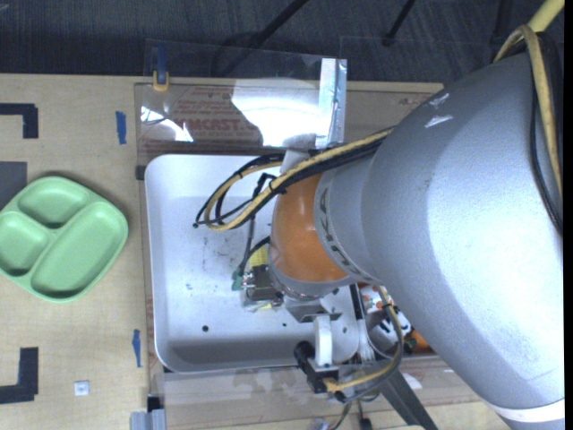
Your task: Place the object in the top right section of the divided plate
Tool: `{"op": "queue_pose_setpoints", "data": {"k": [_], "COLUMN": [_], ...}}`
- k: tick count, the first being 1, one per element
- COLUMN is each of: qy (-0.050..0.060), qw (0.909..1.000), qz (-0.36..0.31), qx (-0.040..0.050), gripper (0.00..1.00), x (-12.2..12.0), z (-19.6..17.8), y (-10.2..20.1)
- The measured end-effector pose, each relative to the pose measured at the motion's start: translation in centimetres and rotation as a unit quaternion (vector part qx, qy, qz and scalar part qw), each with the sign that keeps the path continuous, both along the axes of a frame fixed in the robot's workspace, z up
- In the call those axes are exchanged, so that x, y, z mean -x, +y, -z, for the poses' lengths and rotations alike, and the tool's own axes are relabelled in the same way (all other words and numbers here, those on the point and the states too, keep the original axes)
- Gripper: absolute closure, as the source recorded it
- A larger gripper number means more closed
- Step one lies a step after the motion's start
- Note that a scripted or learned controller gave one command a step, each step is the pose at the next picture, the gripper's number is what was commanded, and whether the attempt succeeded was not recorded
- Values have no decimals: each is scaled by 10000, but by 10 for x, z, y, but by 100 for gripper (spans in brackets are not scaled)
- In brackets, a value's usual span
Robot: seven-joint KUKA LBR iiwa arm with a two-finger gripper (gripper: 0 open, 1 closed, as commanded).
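The thick grey arm with an orange band point(300, 240) is seen reaching in from the right and bent steeply down over the shallow white plastic bin point(179, 240). The pincer point(258, 292) is set low near the bin's floor, largely hidden beneath the wrist; whether it is released or clenched cannot be told. A small yellow and green shape is glimpsed right at the pincer, but what it is cannot be made out. Yellow and black cables point(228, 209) are looped above and just left of the pincer.

Beyond the pincer, at the bin's far edge, a clear plastic sheet point(242, 106) is propped; reddish print is borne on it, too blurred to be read.

The light green three-section divided plate point(61, 237) is laid well to the pincer's left, outside the bin on the wooden table point(81, 348). Blue tape strips point(120, 126) and black tape corners point(25, 119) are stuck on the table near it.
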State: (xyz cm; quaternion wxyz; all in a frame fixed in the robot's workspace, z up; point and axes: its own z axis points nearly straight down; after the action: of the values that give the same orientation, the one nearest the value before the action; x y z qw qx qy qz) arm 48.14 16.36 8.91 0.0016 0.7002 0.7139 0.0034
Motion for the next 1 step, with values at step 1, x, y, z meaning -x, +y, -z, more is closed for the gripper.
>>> {"op": "queue_pose_setpoints", "data": {"k": [1], "qy": [44], "qw": [9924], "qz": [1233], "qx": [14], "gripper": [100], "x": [-24], "z": [-69], "y": [30]}}
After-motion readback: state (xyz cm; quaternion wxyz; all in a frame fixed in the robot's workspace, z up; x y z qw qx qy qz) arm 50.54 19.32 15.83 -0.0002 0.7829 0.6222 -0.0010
